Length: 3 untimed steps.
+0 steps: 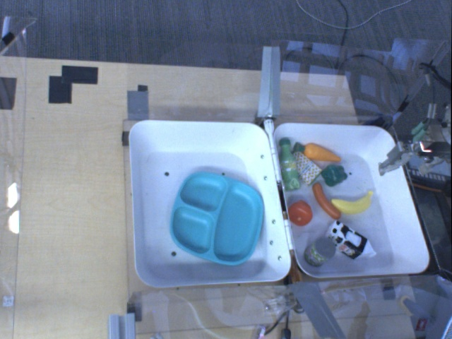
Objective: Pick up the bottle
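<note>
Against the right bin's (395, 141) left wall, the green bottle (287, 164).

I work in a robotics lab: a plywood bench (63, 210) bears two white bins (152, 189), with grey carpet (176, 20) and a loose cable (339, 9) beyond the bench.

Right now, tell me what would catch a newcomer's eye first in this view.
The blue divided plate dominates the left bin. The right bin holds a bright jumble: a green bottle against its left wall, a carrot, a banana, a red tomato and a black-and-white cow toy. The gripper hangs at that bin's upper right corner.
</note>
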### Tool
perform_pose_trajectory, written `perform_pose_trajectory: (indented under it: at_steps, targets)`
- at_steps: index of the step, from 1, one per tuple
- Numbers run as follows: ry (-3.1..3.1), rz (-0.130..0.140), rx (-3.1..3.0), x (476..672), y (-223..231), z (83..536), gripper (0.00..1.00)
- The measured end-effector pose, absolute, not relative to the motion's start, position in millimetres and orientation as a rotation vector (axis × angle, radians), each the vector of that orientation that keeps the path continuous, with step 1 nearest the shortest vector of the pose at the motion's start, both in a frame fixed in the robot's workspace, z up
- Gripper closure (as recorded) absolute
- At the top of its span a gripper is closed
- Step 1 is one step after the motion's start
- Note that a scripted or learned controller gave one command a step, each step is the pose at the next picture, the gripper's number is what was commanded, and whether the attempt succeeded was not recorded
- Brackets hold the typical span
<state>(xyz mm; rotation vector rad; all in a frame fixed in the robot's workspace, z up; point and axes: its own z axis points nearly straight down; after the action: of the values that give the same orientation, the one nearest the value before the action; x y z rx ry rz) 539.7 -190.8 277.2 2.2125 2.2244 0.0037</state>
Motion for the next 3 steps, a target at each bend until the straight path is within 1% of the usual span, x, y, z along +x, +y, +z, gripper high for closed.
perform_pose_trajectory:
  at_steps: [1,2,3]
  targets:
    - [1.983,0.004,2.433,553.8,-150,120,0.0]
    - [1.905,0.006,2.491,630.1,-182,166,0.0]
    - [1.947,0.01,2.45,613.4,-91,115,0.0]
